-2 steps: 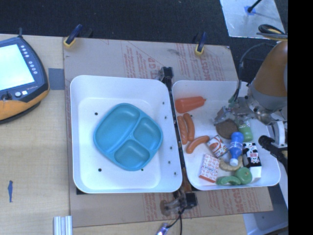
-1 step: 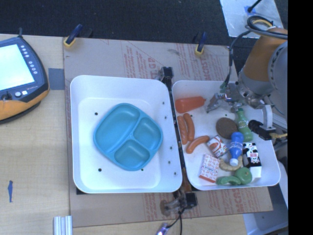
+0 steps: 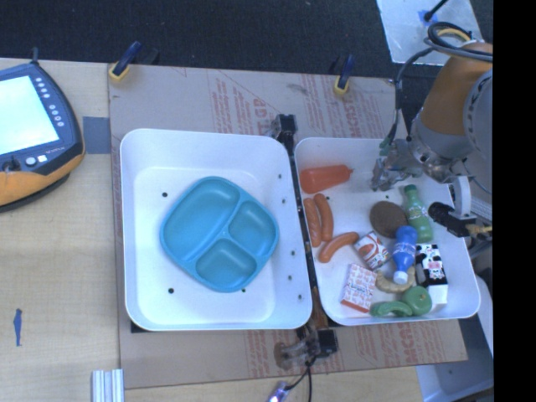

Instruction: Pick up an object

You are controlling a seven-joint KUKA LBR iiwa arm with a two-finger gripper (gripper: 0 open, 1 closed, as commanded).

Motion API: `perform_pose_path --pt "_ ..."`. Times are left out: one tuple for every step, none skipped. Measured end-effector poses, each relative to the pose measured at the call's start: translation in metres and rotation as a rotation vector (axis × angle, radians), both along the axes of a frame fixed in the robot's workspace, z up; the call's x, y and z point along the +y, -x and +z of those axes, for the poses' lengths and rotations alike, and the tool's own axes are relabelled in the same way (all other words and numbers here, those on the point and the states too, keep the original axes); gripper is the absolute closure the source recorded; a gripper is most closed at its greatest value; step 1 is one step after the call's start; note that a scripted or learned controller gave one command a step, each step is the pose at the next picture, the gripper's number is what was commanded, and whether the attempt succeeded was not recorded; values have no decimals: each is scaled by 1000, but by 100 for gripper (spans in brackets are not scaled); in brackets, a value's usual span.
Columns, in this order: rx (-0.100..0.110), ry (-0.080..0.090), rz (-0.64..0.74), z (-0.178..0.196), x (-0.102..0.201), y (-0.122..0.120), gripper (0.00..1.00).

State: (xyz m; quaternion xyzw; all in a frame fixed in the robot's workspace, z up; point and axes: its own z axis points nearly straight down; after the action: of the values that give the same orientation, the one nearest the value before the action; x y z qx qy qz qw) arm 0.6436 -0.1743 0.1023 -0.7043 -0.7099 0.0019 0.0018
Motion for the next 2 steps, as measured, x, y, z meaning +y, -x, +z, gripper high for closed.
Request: perform_pose_path --pt "0 0 1 0 0 0 0" --pt "-3 0 -4 -10 10 -13 0"
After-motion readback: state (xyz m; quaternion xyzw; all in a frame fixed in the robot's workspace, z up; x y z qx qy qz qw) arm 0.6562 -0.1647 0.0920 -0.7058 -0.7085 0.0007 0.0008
